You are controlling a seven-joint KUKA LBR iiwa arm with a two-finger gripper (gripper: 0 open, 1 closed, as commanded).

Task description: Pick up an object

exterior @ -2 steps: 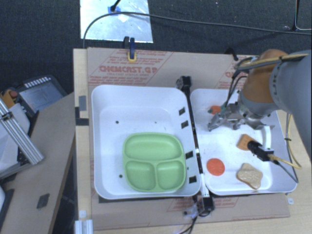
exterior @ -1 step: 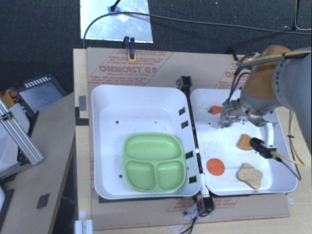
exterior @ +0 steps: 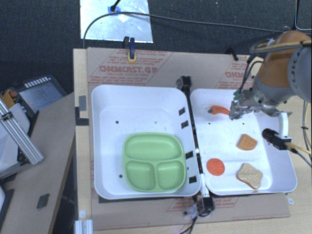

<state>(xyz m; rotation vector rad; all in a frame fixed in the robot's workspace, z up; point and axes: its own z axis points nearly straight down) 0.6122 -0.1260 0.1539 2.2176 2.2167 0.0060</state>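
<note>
In the right bin [exterior: 287,179] lie an orange carrot-like piece [exterior: 220,110] at the back, a brown waffle-like piece [exterior: 247,142] in the middle, a red disc [exterior: 215,166] at the front left and a tan biscuit-like piece [exterior: 249,175] at the front. My gripper [exterior: 235,112] hangs low just right of the carrot piece, its tip at the piece's right end. The wrist hides how the tip meets the piece.
The left bin [exterior: 109,106] holds a green three-part plate [exterior: 153,161] at its front. A black divider strip [exterior: 190,130] runs between the bins. A black part [exterior: 273,138] of the arm sticks out over the right bin's right side.
</note>
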